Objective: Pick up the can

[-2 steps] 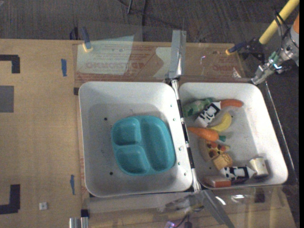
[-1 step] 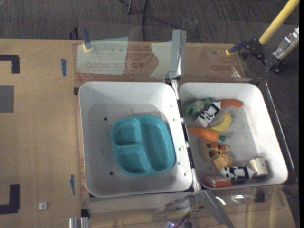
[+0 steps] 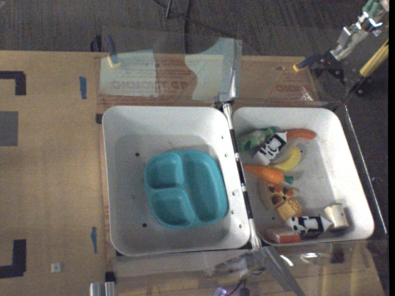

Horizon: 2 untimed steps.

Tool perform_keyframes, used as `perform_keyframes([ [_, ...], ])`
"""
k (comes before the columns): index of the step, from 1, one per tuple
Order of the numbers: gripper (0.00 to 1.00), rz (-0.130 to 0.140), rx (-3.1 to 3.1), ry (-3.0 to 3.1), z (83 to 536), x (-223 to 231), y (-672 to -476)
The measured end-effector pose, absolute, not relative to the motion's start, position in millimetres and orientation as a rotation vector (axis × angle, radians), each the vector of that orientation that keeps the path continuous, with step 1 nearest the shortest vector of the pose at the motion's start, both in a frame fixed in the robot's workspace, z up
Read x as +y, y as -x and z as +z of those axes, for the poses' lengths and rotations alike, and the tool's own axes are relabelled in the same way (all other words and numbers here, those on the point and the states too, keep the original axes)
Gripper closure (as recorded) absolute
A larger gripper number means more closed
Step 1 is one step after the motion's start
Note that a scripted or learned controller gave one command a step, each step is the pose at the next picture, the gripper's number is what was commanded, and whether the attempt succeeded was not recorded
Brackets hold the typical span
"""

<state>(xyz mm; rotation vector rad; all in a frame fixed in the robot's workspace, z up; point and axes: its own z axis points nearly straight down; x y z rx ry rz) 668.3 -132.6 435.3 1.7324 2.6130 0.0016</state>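
Down at the near edge of the right bin [image 3: 355,165] lies a small red and white pack [image 3: 283,235], and just beside it a black and white cow-patterned carton [image 3: 308,224]. Next to that carton, in the bin's near right corner, the can [image 3: 335,216] lies tipped on its side, its dull metal end facing out. Further back in that bin are a waffle-like toy [image 3: 289,209], a slice of pizza [image 3: 279,194], a carrot [image 3: 264,172], a banana [image 3: 289,160], a black and white pack [image 3: 271,148], something green [image 3: 253,138] and a second orange piece [image 3: 300,134] near the far wall.

Across in the left bin [image 3: 123,134], a teal divided plate [image 3: 185,188] sits alone, flat on the floor of the bin.

Up in the far right corner, well apart from the can and outside both bins, hangs the tool [image 3: 361,26]. I cannot tell from where I stand how it is set. Brown cardboard covers the worktop [image 3: 49,165] to the left.
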Motion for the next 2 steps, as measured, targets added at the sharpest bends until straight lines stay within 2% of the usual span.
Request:
perform_keyframes([
  [2, 1.0, -0.002, 2.634, -1.713, 434.8, -6.5, -667.5],
])
